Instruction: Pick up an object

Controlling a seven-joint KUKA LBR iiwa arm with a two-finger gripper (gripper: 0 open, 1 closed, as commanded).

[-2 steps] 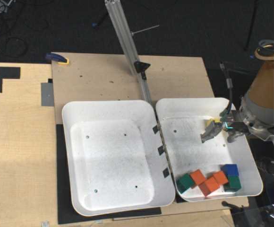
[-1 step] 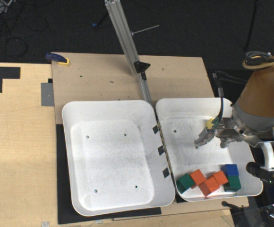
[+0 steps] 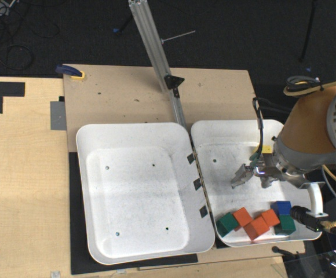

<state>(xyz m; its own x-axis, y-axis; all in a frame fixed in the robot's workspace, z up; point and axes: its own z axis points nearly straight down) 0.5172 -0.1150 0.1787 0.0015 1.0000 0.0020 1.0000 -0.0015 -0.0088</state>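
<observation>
The end effector point(image 3: 254, 175) hangs over the right bin point(image 3: 226, 149), its grip state unclear. Below it, small blocks point(image 3: 259, 220) cluster; likely light and rigid, best pinched across flat sides.

No text, label or number can be read — none anywhere.

A light wooden bench point(image 3: 156, 94) is taking up the middle of the frame, carrying two shallow white bins side by side: the left bin point(image 3: 138, 193) at lower centre, the right bin point(image 3: 226, 155) at lower right. A blue-and-yellow clamp point(image 3: 70, 71) is sitting at the bench's upper left corner.
</observation>
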